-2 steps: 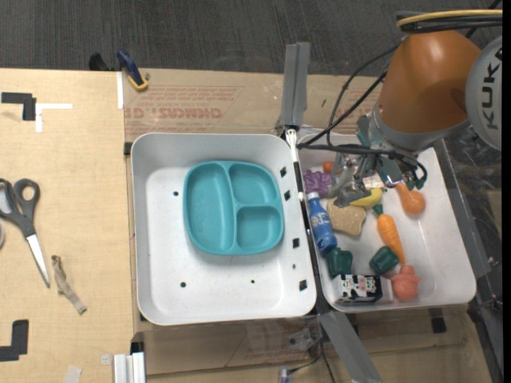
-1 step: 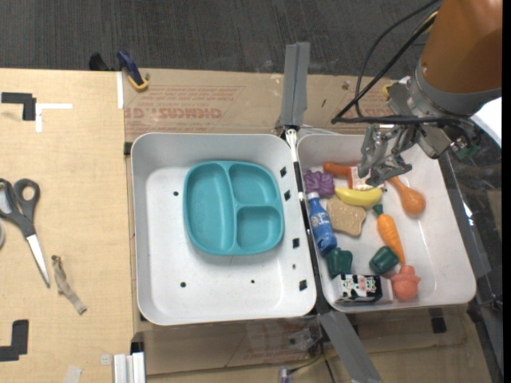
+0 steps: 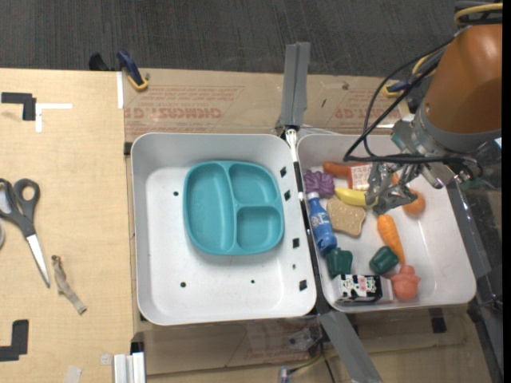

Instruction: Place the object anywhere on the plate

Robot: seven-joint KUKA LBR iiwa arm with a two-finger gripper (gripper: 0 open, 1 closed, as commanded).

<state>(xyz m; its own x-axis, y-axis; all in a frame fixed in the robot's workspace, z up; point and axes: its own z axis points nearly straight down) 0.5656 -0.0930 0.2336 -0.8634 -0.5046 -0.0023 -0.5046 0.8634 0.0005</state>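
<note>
The plate [image 3: 235,207] is a teal, rounded-square dish split into three wells: one long well down its left side and two smaller ones stacked on its right. It lies flat in the middle of the left bin [image 3: 152,238], apart from every wall. The right bin [image 3: 455,286] holds a jumble of toy food: a blue bottle [image 3: 321,223] against the dividing wall, purple grapes [image 3: 318,183] above it, a slice of bread [image 3: 347,216], a banana [image 3: 350,196], a carrot [image 3: 389,234], two green peppers [image 3: 338,260], a pink piece [image 3: 406,282] and a small black-and-white carton [image 3: 357,287]. The arm [image 3: 467,86] comes in from the right, and its tool [image 3: 382,191] hangs low over the upper part of the right bin, just beside the banana and bread; whether its fingers are apart or together I cannot tell through the cables. On the desk [image 3: 64,294] to the left lie scissors [image 3: 25,222].
</note>
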